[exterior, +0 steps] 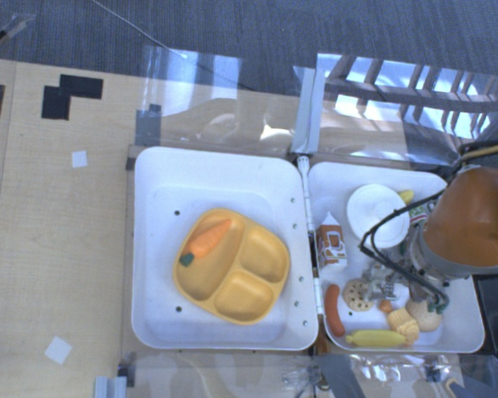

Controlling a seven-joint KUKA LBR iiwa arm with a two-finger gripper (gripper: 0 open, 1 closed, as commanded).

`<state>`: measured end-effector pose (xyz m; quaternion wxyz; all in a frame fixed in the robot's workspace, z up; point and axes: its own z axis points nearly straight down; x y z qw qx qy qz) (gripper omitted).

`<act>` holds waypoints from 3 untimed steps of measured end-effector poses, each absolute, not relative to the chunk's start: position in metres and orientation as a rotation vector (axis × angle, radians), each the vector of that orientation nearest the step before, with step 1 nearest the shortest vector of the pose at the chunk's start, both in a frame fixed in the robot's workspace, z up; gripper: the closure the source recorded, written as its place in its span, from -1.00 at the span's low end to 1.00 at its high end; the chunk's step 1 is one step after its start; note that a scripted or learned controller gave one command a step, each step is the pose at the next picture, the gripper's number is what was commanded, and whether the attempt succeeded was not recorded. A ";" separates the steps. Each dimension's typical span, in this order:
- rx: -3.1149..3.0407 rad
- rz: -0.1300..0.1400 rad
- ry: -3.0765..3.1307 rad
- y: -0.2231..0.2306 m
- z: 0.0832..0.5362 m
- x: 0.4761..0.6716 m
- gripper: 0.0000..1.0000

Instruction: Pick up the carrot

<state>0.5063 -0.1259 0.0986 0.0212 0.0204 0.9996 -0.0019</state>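
Camera view — arm (pixel 473 222) bent low over right bin (pixel 474 336) — fingers' (pixel 385 288) state unclear.

No lettering reads clearly; the small carton (pixel 331 246) in the right bin perhaps bears print, too blurred.

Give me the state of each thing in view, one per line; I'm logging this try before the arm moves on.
Orange carrot with green tip: lying in the largest compartment of the tray, not gripped.
Yellow three-compartment plastic tray: flat in the left white bin, other two compartments bare.
Red sausage: lying in the right white bin.
Yellow corn cob: lying near that bin's front wall.
Gripper: low over the right bin, away from the carrot.
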 end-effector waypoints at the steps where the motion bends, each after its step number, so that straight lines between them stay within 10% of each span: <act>1: 0.065 -0.008 3.105 -0.127 0.096 0.504 -1.00; 2: 0.058 -0.007 3.105 -0.126 0.108 0.506 1.00; 3: -0.448 -0.013 3.075 -0.157 0.097 0.499 1.00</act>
